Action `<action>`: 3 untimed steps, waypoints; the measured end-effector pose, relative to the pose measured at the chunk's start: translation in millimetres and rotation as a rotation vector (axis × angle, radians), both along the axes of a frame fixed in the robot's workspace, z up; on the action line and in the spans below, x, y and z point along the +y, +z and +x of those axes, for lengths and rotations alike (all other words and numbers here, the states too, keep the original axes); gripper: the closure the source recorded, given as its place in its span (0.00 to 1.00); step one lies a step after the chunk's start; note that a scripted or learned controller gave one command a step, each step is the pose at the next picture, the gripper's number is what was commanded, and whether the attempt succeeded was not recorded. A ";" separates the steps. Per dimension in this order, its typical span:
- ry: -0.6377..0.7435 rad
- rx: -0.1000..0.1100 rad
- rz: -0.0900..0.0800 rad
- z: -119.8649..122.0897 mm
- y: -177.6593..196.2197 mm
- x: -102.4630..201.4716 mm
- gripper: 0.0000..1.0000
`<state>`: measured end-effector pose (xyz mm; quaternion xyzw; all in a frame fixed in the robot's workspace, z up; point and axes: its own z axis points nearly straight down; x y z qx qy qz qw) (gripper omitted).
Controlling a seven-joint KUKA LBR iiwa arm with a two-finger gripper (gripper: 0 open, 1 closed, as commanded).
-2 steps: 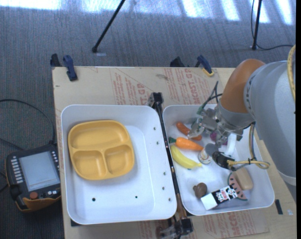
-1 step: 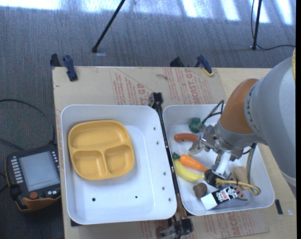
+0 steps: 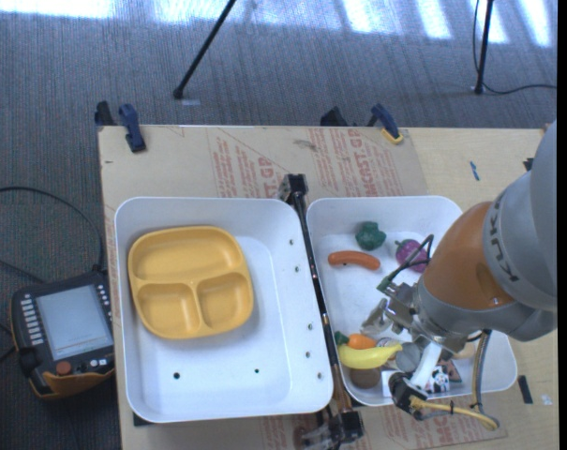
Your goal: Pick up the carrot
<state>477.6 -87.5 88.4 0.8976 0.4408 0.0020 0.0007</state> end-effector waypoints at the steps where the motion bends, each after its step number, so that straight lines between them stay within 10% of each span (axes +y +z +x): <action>1: -0.010 0.002 0.003 0.0 8.1 -0.5 1.00; 2: -0.338 0.012 0.002 -3.4 -2.8 7.8 1.00; 3: -0.333 -0.018 0.004 6.6 2.8 9.1 0.00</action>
